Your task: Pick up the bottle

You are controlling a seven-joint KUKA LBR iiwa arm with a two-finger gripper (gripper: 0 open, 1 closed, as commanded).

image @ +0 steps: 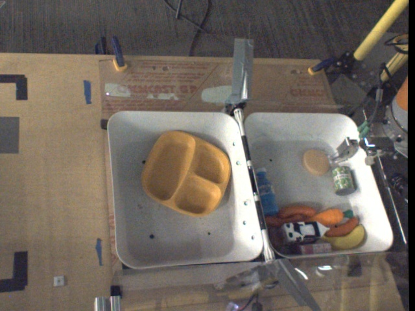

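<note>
two shallow white bins side by side on a tan bench (52, 173), sharing a middle wall. left bin (130, 238): one yellow divided plate (187, 173) with three compartments, lying tilted toward the bin's upper middle, rest of the floor bare white with a few dark dots. right bin (285, 141): most things crowded along the near edge and the left wall.

grey arm (392, 131) reaching in from the right over the right bin's far right rim, orange band (402, 94) just at the frame edge. gripper (345, 153) low over the right side of that bin, pointing left; too small and blurred to tell how far apart the jaws stand, nothing visibly caught in them.

smaller things in the right bin, in falling size: blue bottle (264, 190) lying lengthwise against the left wall, well apart from the gripper. red sausage-like toy (296, 211) near the bottom edge. black and white carton (303, 230) just below it. yellow banana (350, 238) in the lower right corner, touching an orange carrot (333, 216) above it. round tan disc (317, 162) flat on the floor, just left of the gripper. small green-labelled jar (343, 179) upright, directly below the gripper.

strip of grey tape (241, 70) behind the bins at the seam.
</note>
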